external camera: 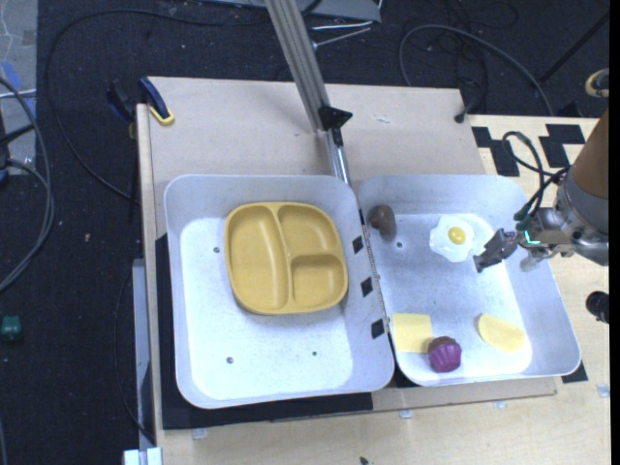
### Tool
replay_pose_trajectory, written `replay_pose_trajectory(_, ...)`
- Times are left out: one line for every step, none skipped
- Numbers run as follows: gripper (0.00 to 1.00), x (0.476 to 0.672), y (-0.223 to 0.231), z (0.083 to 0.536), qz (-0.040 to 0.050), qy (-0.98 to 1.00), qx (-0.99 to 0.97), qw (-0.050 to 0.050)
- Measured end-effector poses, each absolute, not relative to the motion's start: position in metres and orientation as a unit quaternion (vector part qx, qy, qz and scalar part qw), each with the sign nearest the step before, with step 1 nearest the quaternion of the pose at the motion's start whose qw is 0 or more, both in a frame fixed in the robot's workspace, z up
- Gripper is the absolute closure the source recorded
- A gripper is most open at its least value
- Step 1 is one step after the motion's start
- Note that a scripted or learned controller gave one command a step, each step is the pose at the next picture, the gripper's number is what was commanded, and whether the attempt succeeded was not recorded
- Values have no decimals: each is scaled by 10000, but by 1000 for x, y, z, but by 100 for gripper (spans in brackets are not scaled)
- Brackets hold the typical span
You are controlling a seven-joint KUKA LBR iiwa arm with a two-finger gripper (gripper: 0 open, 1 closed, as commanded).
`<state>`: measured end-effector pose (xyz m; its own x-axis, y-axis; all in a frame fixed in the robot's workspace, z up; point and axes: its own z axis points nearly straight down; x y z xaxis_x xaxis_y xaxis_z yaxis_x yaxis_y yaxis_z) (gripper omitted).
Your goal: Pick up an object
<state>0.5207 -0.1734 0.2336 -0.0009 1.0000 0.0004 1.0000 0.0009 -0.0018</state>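
I see two white bins (194,356); the left holds a mustard-yellow divided plate (286,257), the right a white-and-yellow fried egg (456,237), brown piece (383,220), pale-yellow square (411,333), yellow slice (501,333) and purple piece (445,355)

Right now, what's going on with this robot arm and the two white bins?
The grey robot arm reaches in from the right, and its gripper hovers over the right white bin, just beside the white-and-yellow toy fried egg. Nothing sits between its fingers. Also in that bin are a brown rounded piece, a pale yellow square block, a purple lumpy toy and a yellow rounded slice. The left white bin holds a yellow divided plastic plate.
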Motion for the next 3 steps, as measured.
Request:
replay_pose_trajectory(0, 521, -173, 234, 1, -7075, -7067, 1)
replay_pose_trajectory(0, 513, -180, 178, 13, -7065, -7077, 20)
replay_pose_trajectory(0, 514, -169, 127, 11, -7070, -7072, 25)
